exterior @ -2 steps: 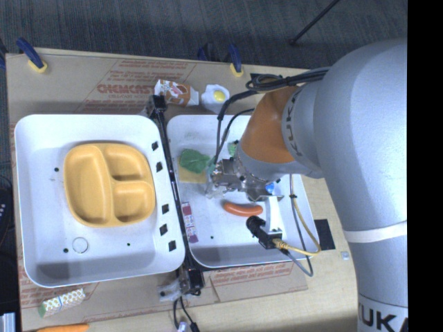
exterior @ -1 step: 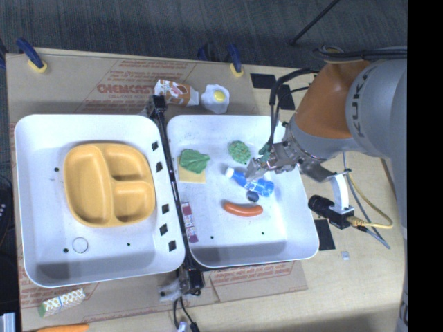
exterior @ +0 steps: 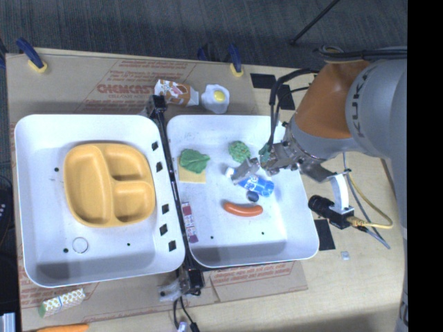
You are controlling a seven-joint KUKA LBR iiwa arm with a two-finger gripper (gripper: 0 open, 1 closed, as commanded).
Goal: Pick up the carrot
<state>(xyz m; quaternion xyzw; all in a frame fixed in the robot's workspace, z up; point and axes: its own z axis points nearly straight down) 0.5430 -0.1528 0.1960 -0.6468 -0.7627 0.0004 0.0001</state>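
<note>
One grey arm with an orange band reached in from the right, wrist angled down over the right shallow white bin. Its two-finger gripper sat low, just above a small blue-and-white packet; couldn't tell whether the fingers were spread or closed, nothing visibly between them. The slim orange carrot lay flat on the bin floor, roughly horizontal, just below the packet and apart from the gripper. A green leafy piece on a yellow slice lay to its upper left. The left bin held a yellow divided tray.
</note>
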